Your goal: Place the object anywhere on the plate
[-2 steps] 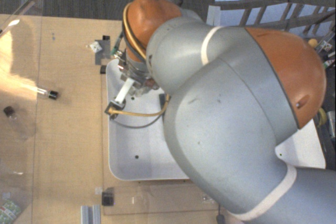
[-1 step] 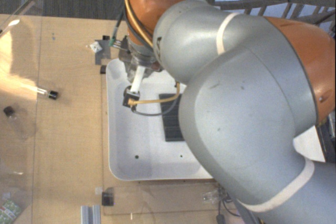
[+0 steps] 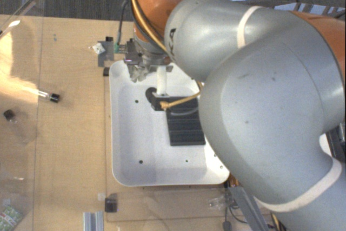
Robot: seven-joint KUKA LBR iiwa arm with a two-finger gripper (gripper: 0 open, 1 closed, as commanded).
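My gripper [image 3: 137, 71] hangs over the far left corner of a shallow white bin [image 3: 125, 165], close to its rim. The grey arm with its orange band reaches in from the right. It covers the bin's right side and everything beyond it. The part of the bin floor that shows bears only a few small dark dots.
On the wooden bench left of the bin lie a small clear vial with a black cap [image 3: 50, 97] and a small dark piece [image 3: 8, 114]. A small black block [image 3: 111, 204] sits near the bin's near left corner. A metal fitting [image 3: 107, 50] stands at the bin's far left corner.
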